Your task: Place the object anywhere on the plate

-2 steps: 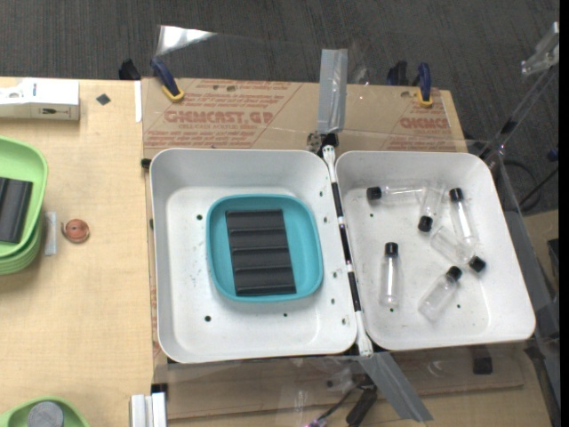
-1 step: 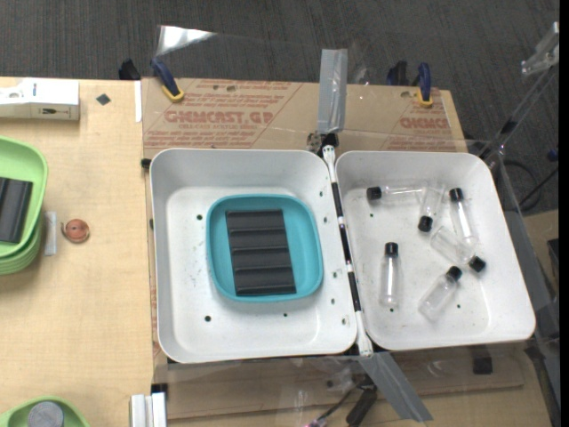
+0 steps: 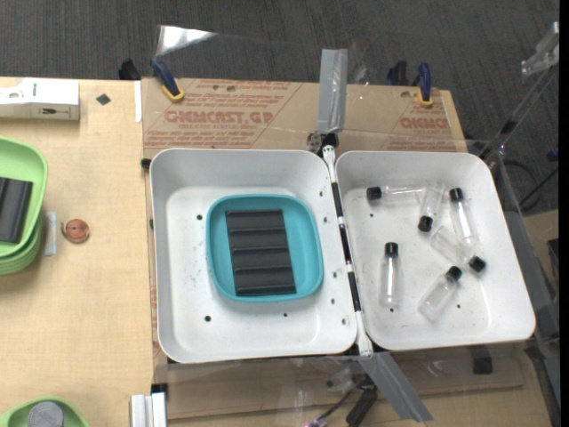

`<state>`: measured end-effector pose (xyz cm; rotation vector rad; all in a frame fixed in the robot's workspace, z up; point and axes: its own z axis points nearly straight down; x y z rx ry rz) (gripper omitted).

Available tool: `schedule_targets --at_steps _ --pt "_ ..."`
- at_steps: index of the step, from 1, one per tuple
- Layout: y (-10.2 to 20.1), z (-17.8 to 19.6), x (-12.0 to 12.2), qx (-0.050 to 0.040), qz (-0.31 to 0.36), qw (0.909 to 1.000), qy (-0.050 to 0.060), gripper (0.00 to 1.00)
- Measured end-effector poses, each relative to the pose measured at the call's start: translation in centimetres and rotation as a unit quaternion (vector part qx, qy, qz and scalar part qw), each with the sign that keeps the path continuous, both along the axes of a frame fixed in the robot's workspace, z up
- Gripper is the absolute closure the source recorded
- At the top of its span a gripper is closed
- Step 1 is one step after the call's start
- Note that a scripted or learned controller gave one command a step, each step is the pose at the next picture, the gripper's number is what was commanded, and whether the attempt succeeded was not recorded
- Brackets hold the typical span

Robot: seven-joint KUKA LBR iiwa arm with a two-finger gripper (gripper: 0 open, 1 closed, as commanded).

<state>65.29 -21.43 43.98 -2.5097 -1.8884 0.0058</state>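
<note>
Two white bins sit side by side on the counter [image 3: 89,327]; the left bin [image 3: 169,265] holds a teal plate [image 3: 307,238] with a black ridged block [image 3: 260,252] lying on its middle; the right bin [image 3: 498,323] holds a scatter of clear vials with black caps, all lying flat; one vial [image 3: 389,276] lies alone nearest the plate, another [image 3: 442,292] just beside it to the right, the rest [image 3: 461,219] clustered toward the far side; none touches the plate; whether my jaws are apart or together I cannot tell.

green bowl [image 3: 20,205] and grey lid [image 3: 40,414] cut off by the edges.
</note>
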Motion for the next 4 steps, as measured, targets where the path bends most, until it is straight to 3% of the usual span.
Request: schedule_targets --at_steps 4 --pt "0.00 0.00 0.00 0.0000 0.000 1.0000 0.000 0.00"
